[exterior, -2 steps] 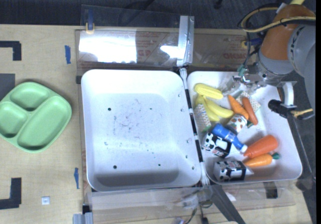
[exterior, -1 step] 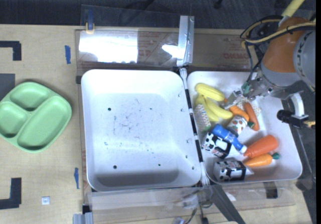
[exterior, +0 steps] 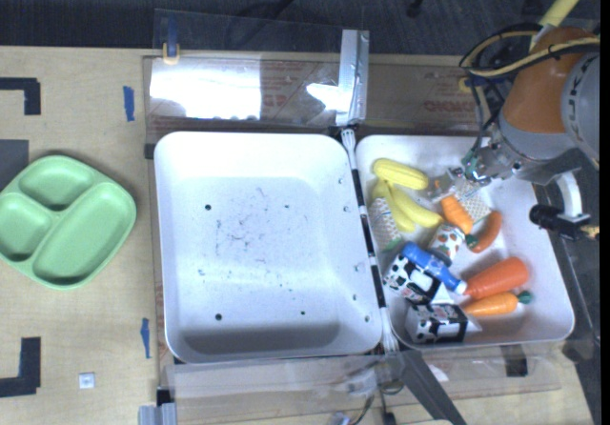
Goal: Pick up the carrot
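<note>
**Carrot not yet lifted; claw poised at the back of the right bin**

Nearest the camera, at the front of the right-hand shallow white bin (exterior: 562, 318), a black-and-white cow-patterned toy (exterior: 438, 323) is seen against the front wall, with a blue block-shaped toy (exterior: 426, 261) just behind it.

The two-finger metal claw (exterior: 474, 171) is held over the back part of that bin, below the grey arm with its orange band (exterior: 534, 99). Whether the claw is open or closed cannot be told, since its tip is small and blurred against the clutter. Nothing can be made out in its grip.

Just beside the claw, toward the front, a small orange carrot-like piece (exterior: 456, 214) is found, and next to it a reddish sausage-shaped toy (exterior: 486, 231). To the claw's left two yellow plastic bananas (exterior: 405, 192) are laid, with a white netted item (exterior: 383, 219) at the bin's inner wall.

The large orange plastic carrot with a green stub (exterior: 496, 277) is set farther forward, near the bin's right side, and a second, slimmer orange carrot (exterior: 496, 304) is placed just in front of it, touching or nearly so. Both are lying flat and well apart from the claw.

The task is judged to be at its start: no carrot is raised, and approach, descent, grasp and lift are all left. The left-hand white bin (exterior: 253, 242) and a green divided plate (exterior: 62, 221) on the wooden bench (exterior: 76, 337) are not involved.
</note>
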